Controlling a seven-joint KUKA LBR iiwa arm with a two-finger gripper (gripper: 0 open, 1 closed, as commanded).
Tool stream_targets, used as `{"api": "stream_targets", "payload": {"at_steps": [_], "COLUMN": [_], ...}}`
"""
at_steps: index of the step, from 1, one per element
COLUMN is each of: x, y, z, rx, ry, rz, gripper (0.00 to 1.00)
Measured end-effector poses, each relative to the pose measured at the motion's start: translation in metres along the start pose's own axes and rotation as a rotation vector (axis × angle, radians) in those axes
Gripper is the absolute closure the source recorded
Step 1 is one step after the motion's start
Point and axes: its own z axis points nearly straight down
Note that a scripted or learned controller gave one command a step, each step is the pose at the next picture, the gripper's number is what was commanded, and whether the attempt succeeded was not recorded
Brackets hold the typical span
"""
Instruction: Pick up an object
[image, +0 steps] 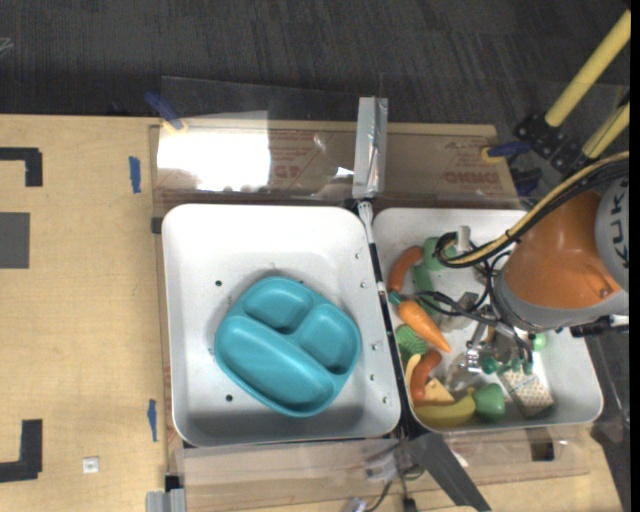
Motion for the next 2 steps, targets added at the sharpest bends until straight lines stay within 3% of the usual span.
{"api": "stream_targets", "payload": {"at_steps": [1, 2], "x": [0.029, 0.011], "y": [0.006, 0.008], "z": [-0.001, 0.0], "rx": [-0.002, -0.003], "ry": [-0.001, 0.008], "rz": [-0.268, -0.427], "gripper": [0.0, 0.0]}}
